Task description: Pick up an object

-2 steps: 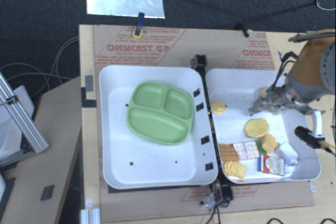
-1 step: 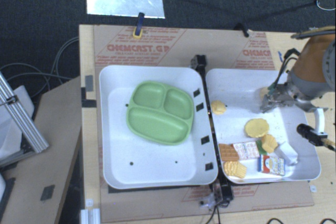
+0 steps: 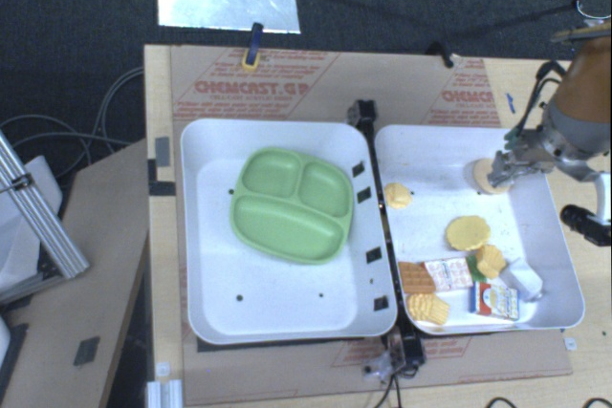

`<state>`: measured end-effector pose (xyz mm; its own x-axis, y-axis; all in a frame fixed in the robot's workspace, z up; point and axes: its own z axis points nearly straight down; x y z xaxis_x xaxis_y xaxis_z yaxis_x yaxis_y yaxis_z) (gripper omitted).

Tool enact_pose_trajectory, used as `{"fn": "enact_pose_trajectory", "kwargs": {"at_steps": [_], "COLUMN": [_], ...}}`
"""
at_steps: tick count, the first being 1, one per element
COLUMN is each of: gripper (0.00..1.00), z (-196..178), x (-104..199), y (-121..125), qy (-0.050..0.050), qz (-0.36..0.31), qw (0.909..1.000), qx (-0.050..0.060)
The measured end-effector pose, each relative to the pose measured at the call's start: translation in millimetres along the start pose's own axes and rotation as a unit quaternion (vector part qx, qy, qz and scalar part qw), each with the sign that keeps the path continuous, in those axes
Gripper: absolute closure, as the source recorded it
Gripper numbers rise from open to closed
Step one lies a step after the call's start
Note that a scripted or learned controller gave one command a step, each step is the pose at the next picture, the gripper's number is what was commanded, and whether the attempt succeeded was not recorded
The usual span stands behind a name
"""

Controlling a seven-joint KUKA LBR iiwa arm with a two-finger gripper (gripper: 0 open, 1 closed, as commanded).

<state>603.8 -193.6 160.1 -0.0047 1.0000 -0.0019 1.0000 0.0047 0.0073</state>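
Gripper [image 3: 504, 169]: low at right bin [image 3: 435, 148] far edge, touching tan disc [image 3: 480, 177], likely grasp attempt; finger state cannot tell. Yellow round [image 3: 468, 232] nearer, untouched.

From my seat, the right bin [image 3: 435, 158] has open white floor across its upper middle, from ten to twelve o'clock, with just a small yellow piece [image 3: 398, 197] near its left wall. The lower end, five to seven o'clock, is crowded: a yellow disc [image 3: 468, 231], crackers [image 3: 427, 307], and small packets [image 3: 494, 300] touching or just beside each other. In the left bin [image 3: 206, 301], a green divided plate [image 3: 291, 204] takes the centre; bare floor rings it.
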Motion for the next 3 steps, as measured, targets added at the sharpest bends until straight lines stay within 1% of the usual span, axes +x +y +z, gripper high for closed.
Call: {"fn": "enact_pose_trajectory", "kwargs": {"at_steps": [1,2,3], "gripper": [1.00,1.00,1.00], "z": [-47.2,-65.7,-55.7], "x": [-5.1,-5.3,48.5], "y": [8.0,9.3,16.2], "qy": [0.000,0.000,0.002], "qz": [0.000,0.000,-0.002], "qw": [1.0000,1.0000,1.0000], "qx": [0.000,0.001,0.003]}}
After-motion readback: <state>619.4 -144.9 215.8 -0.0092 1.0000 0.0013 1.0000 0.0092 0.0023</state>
